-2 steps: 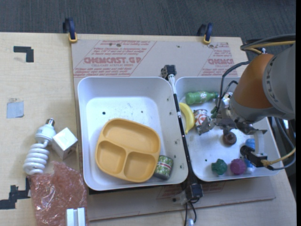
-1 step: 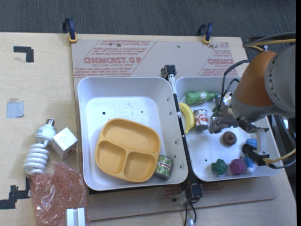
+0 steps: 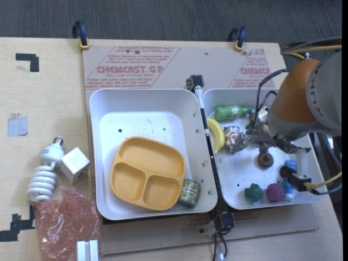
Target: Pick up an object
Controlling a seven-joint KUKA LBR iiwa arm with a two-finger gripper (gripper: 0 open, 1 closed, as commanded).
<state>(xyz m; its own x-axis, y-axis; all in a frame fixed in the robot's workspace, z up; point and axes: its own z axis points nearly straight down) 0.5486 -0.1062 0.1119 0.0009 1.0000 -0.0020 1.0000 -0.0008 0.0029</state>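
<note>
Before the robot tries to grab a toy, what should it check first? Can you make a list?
1. Claw is over the right bin: ok.
2. Something sits close to the claw: ok, a red and white can lies beside it.
3. Claw open and ready: cannot tell, the arm hides it.
4. Nothing crowds the can: not ok, the banana lies right beside it.
5. Other toys out of the way: ok, green toy and purple ball sit at the bin's near edge.
</note>
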